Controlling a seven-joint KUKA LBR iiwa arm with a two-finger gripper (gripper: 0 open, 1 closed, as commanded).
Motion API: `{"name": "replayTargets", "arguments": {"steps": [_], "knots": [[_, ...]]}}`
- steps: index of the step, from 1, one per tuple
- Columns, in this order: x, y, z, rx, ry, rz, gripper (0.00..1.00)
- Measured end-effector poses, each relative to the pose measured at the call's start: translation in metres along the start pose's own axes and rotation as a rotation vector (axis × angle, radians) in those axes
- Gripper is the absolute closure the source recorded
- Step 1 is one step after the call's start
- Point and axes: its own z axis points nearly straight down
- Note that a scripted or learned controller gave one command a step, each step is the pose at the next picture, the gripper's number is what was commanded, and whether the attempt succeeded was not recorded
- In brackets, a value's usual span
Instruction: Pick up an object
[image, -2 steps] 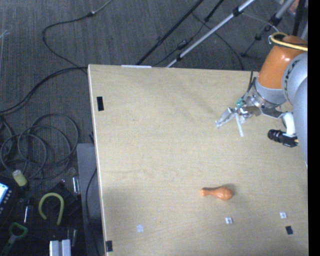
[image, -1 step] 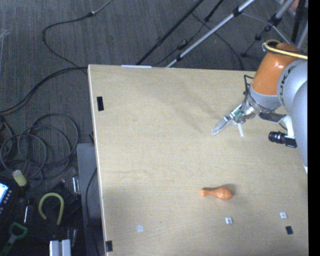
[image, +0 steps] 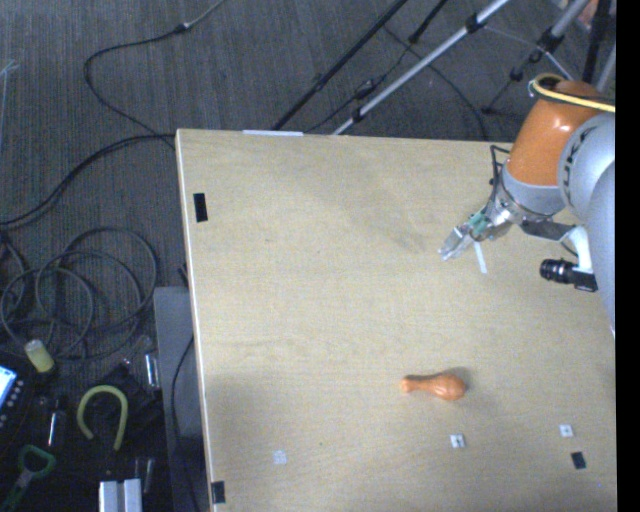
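Orange object (image: 435, 385) lies on its side on the tan bench (image: 300, 300), toward the near edge and right of the middle. It is pear-like in shape, with a narrow neck pointing left and a rounder bulb at the right; it may be a small toy gourd or drumstick, though the view is too soft to be sure. No writing or brand can be read on it. Small black and white markers sit on the bench near its edges, their marks too tiny to read. The gripper (image: 465, 245) hangs well apart from the object, nearer the far right edge, its pale fingers (image: 452, 244) spread apart with nothing between them.
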Motion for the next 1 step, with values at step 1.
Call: {"name": "replayTargets", "arguments": {"steps": [1], "knots": [[0.0618, 0.0295, -0.0710, -0.002, 0.006, -0.012, 1.00]]}}
